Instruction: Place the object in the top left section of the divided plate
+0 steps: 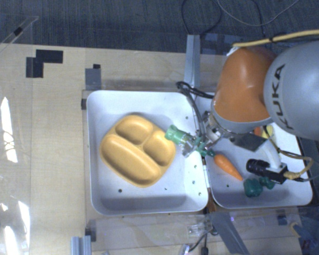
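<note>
A yellow divided plate [135, 150] lies in the left bin [149, 203], with two small sections on its far side and one long section nearer the front. My gripper [189, 142] reaches in from the right over the wall between the bins. It is shut on a small pale green object [176, 135], which sticks out to the left of the fingertips. The green object hangs just beside the plate's right edge, next to the right-hand small section. The top left section holds nothing.
The right bin [292, 198] holds an orange carrot [227, 165] close to the dividing wall and a dark teal object [253, 187] near the front. The arm's orange band and grey body cover the right bin's far half.
</note>
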Robot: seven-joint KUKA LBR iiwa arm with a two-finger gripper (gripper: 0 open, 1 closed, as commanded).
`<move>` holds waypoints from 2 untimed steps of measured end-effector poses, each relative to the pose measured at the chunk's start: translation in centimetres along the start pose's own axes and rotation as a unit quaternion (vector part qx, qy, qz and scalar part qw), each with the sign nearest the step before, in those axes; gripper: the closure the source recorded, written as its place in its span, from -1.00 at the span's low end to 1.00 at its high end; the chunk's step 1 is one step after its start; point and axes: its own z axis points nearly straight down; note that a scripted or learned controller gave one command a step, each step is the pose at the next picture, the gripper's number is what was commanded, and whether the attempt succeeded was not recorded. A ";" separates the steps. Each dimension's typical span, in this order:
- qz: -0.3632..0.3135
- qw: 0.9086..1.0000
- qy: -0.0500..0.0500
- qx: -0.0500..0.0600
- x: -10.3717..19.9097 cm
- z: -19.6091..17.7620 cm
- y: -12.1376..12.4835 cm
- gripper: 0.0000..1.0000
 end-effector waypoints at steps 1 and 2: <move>-0.070 0.998 0.001 0.001 3.1 0.8 0.0 1.00; -0.069 0.998 -0.001 -0.003 2.9 -0.3 0.3 1.00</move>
